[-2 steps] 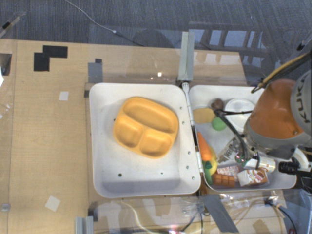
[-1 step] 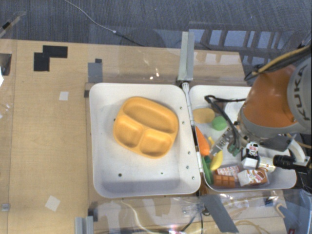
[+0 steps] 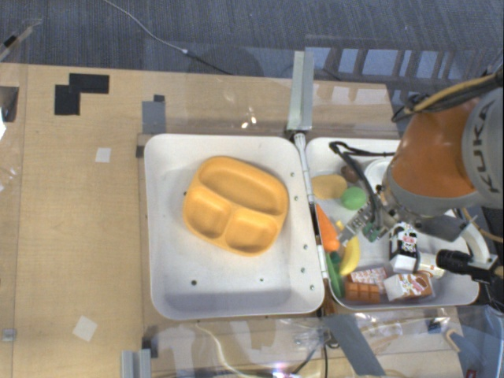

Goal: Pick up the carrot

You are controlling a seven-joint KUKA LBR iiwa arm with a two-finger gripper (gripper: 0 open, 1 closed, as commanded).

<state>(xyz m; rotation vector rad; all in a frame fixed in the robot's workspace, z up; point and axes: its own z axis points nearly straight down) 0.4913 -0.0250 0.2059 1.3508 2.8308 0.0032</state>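
Grey arm (image 3: 488,144) w/ orange band (image 3: 429,152)

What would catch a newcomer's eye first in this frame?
Probably the yellow divided plate, lying alone in the left bin. Next, the arm's orange band looming over the right bin, which is crowded with toy food. The carrot lies along that bin's left wall, with the gripper just to its right.

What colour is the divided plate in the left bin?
Yellow-orange all over; the plate shows plainly in the camera view.
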